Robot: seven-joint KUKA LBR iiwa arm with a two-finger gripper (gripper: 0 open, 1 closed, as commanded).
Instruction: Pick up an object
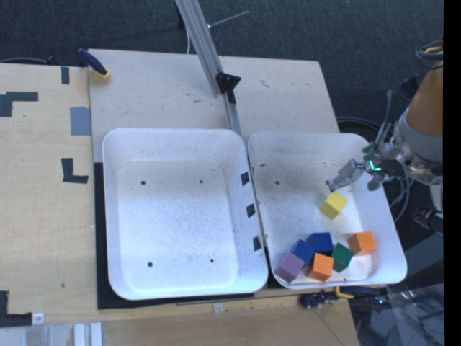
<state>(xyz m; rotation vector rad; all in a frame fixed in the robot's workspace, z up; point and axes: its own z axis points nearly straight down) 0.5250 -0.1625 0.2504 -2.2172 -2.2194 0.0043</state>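
The right bin (288, 157) holds several small cubes. A yellow cube (333, 205) lies alone near the bin's middle right. My gripper (355, 184) hangs just above and to the right of it, over the bin's right side. Its fingers are spread open with nothing between them, and the left fingertip (336, 183) is close above the yellow cube. Clustered at the bin's front are two blue cubes (321, 241), a purple cube (289, 266), an orange cube (321, 266), a green cube (342, 255) and a second orange cube (363, 243).
The left bin (173, 207) sits beside the right one, sharing a raised rim (251, 207). A slanted metal pole (205, 42) ends at a black clamp above the bins. Cables hang off the bench's right side by the arm (425, 121).
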